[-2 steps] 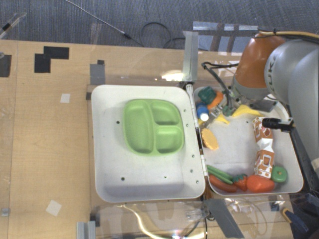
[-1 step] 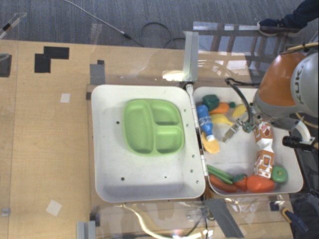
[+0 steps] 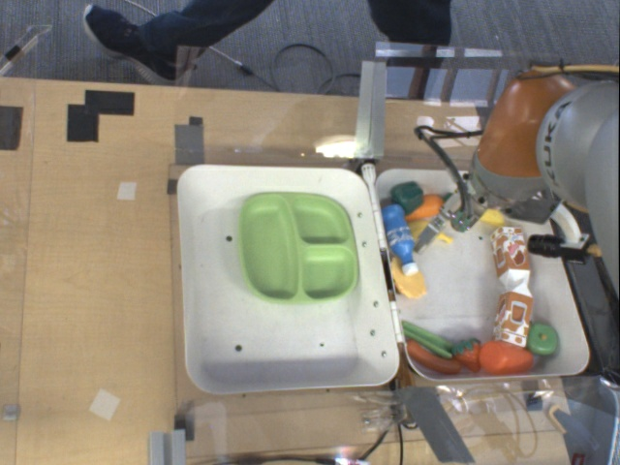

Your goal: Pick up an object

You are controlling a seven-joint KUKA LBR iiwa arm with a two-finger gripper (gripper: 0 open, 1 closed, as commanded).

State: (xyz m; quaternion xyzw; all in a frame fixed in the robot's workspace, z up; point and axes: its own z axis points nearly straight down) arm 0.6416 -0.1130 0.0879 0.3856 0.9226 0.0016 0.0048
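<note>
Grey carpet is showing behind the wooden bench, and a person's legs are standing at the far side. Two white bins are sitting side by side: the left bin is holding a green divided plate, while the right bin is crowding many small things together. The arm is reaching in from the right, and its gripper is hanging low over the far part of the right bin, just beside a blue bottle and an orange and green piece; a yellow piece is lying near it. Whether the fingers are released or clenched I cannot tell, and nothing is visibly sitting between them. Two printed cartons are lying along the right side, and a tomato-like piece with green and red vegetables is filling the near edge. Risk, in my judgement: the tight clutter is inviting a glancing contact, so a closing grip may be pushing a thing aside or pinching two together.
</note>
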